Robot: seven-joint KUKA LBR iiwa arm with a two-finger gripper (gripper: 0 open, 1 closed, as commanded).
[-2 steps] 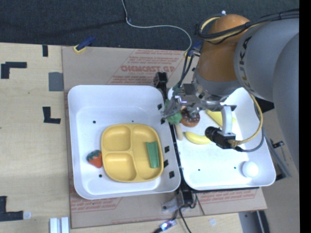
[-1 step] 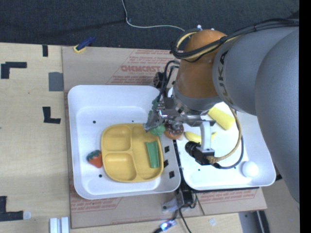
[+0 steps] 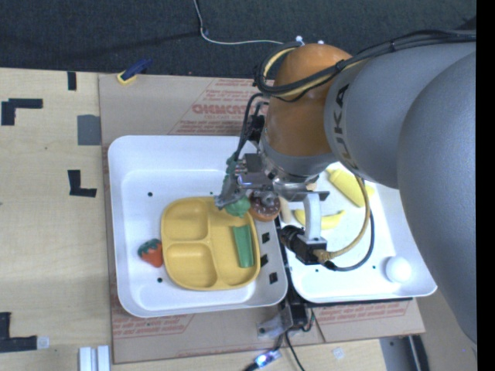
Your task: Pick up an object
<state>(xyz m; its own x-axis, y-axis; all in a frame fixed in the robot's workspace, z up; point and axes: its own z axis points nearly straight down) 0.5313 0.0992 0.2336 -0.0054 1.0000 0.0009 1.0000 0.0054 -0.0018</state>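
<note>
Grey arm [image 3: 410,137] reaches leftward, gripper [image 3: 241,199] at yellow tray's [image 3: 205,246] upper-right rim; whether it grips cannot be told.

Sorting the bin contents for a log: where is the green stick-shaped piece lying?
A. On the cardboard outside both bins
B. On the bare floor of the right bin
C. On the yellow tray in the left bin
C: the green piece rests along the right side of the yellow tray, inside the left bin.
</note>
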